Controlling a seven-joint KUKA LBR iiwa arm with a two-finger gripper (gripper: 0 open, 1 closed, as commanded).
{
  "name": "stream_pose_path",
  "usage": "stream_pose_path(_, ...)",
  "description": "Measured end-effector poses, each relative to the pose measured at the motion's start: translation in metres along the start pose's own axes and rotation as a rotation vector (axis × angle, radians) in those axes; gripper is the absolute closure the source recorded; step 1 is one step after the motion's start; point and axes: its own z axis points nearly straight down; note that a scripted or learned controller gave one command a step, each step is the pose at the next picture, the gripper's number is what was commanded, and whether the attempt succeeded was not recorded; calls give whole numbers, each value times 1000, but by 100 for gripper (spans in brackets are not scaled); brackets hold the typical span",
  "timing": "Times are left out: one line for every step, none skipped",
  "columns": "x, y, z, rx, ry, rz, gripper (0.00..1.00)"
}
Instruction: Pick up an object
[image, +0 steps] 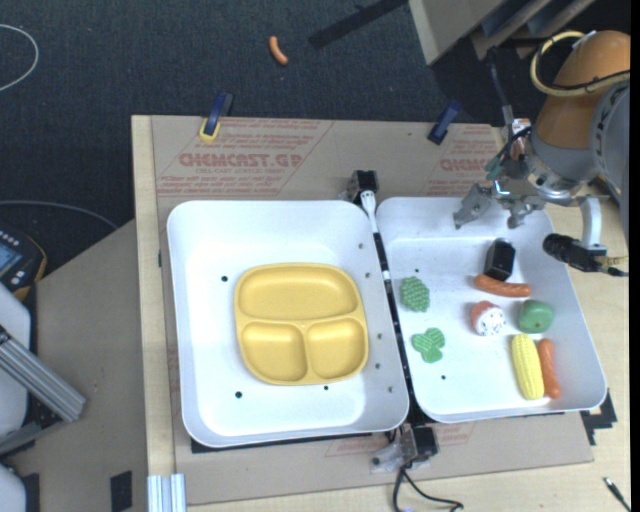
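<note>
Tool (497, 203) above back edge of right bin (440, 385), fingers spread apart, nothing between them.

Right bin holds black block (499, 260), sausage (503, 288), strawberry (488, 319), green ball (536, 316), corn cob (526, 365), carrot (548, 367), two green leafy pieces (414, 293). Left bin (200, 300) carries yellow divided tray (300, 322). Small orange piece (278, 50) lies on floor beyond worktop (160, 160).

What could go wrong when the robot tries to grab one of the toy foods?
The corn and the carrot lie side by side, so the gripper might catch both or push one away. The strawberry and the green ball look round, so they might roll or slip out.
</note>
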Motion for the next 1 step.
stream_pose_path(1,0,52,-1,0,0,0)
